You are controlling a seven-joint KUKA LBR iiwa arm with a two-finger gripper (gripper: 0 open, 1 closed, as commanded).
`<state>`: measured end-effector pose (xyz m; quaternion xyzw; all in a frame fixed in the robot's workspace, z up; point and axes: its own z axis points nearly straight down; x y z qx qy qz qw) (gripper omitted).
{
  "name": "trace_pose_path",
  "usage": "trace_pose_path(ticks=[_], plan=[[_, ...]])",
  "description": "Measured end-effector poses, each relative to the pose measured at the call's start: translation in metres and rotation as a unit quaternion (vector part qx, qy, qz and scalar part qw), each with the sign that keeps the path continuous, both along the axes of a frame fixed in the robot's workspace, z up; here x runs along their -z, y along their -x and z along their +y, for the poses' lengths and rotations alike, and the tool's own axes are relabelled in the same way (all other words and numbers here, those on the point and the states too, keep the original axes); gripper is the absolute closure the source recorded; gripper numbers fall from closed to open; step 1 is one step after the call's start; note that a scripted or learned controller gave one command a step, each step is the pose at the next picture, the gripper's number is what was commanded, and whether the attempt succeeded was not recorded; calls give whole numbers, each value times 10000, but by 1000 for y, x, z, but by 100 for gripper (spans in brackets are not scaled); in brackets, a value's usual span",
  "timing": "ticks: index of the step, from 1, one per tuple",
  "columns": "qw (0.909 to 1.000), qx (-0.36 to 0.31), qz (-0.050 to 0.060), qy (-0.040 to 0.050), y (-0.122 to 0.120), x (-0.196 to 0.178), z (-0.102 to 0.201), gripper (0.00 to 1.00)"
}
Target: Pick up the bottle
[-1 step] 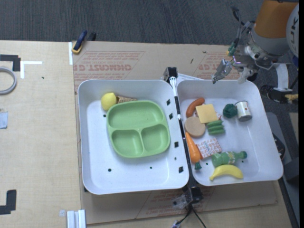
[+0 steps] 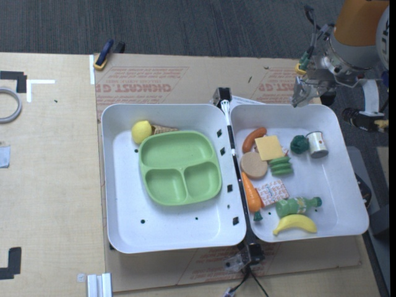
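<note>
The small green plastic bottle [image 2: 297, 205] lies on its side near the front of the right white bin [image 2: 343, 224], just above a yellow banana [image 2: 294, 225]. The gripper [image 2: 301, 96] hovers beyond the far rim, carrying nothing; nothing's lifted yet.

1. The two shallow white plastic bins [image 2: 117, 184] look smooth and a bit shiny.
2. The green plastic divided plate [image 2: 180, 167] looks matt.
3. The small silver metal can [image 2: 317, 145] shines.
4. The brown cardboard sheet [image 2: 154, 82] looks dull.

One fixed camera high above the bench [image 2: 49, 184], slanting down on both white bins [image 2: 117, 184], arm [image 2: 359, 23] entering from the right.
</note>
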<state>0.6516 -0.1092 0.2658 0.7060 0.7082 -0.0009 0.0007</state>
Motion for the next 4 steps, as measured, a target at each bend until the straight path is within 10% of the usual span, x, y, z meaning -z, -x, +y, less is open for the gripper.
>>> trace_pose_path(ticks=[2,4], plan=[[9974,714,11,-9,145,74,104,100],[9999,147,5,-3,174,19,258,100]])
